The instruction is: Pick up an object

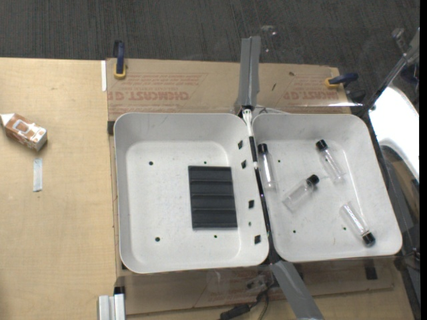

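Four clear vials [301, 192] w/ black caps, scattered in right bin [373, 145].

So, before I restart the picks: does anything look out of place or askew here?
Mostly tidy. Four clear plastic vials with black caps lie scattered at different angles in the right white bin; one rests against its left wall. The black ribbed rectangular block lies square in the left bin. A small orange-and-white carton sits tilted on the bench.
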Robot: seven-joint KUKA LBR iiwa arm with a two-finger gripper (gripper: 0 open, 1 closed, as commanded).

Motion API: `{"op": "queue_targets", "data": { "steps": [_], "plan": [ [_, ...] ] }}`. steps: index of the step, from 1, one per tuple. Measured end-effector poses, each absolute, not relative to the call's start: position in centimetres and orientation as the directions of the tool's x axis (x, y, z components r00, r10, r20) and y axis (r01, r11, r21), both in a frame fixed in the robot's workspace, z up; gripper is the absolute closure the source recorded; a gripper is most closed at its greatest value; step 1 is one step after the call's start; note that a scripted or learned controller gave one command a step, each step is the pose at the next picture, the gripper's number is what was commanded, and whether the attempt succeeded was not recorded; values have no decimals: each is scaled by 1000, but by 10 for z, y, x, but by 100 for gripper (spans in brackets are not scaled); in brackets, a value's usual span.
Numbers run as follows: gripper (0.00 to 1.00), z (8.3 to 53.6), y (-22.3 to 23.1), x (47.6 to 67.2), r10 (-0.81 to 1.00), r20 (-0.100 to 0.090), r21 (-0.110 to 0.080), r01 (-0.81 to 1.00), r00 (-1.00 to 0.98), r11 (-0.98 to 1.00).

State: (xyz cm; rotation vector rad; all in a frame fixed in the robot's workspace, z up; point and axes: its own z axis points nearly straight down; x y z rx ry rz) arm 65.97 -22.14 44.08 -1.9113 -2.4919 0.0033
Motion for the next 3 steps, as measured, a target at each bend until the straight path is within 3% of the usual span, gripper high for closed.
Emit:
{"op": "queue_targets", "data": {
  "steps": [1,2,3],
  "plan": [
    [0,441,-221,660,966,0,-2,966,-259,259],
    [100,449,-221,661,965,-2,-2,965,-261,261],
    [100,441,-221,660,962,-1,-1,962,-275,275]
  ]
}}
